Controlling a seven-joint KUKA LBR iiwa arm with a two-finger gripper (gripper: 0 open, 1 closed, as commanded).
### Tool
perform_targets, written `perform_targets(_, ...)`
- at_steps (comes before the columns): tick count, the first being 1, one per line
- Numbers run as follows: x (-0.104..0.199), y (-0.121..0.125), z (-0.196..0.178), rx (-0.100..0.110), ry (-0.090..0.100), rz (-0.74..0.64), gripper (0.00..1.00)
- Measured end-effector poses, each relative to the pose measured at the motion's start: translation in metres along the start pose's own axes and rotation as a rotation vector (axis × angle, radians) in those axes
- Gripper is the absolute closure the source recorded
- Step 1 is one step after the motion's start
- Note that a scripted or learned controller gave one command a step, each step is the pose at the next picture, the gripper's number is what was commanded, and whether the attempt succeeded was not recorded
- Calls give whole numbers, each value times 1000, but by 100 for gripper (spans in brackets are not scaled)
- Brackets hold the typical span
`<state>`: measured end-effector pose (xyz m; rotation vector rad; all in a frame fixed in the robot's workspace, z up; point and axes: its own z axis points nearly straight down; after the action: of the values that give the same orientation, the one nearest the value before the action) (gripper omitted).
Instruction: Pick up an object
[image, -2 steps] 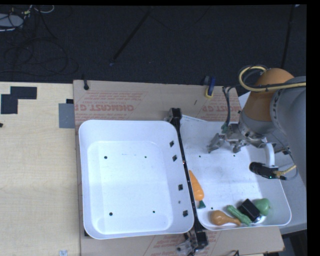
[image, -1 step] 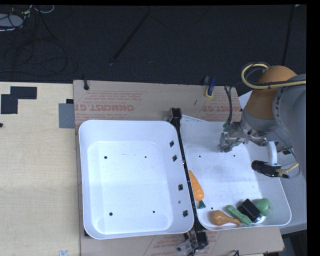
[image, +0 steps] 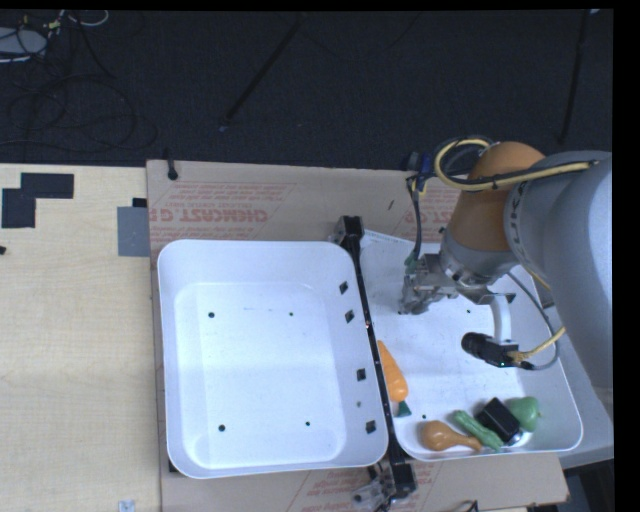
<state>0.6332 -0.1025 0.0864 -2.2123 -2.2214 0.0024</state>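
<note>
My gripper (image: 415, 300) hangs low over the back left part of the right bin (image: 570, 425), under the orange wrist band. Nothing shows between its fingertips. An orange carrot-shaped object (image: 392, 374) lies against the bin's left wall, well in front of the gripper. Along the front edge of the same bin lie a tan pear-shaped object (image: 440, 435), a green object (image: 478, 428), a black block (image: 497, 419) and a green rounded object (image: 524, 409).
The left bin (image: 170, 300) stands beside the right one, with a black clip strip (image: 366, 340) running along the shared wall. A black cable connector (image: 487, 348) hangs over the right bin's middle. Cardboard lies under both bins.
</note>
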Motion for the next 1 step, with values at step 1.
perform_targets(1, 86, -30, -106, -7, -1, -3, 100)
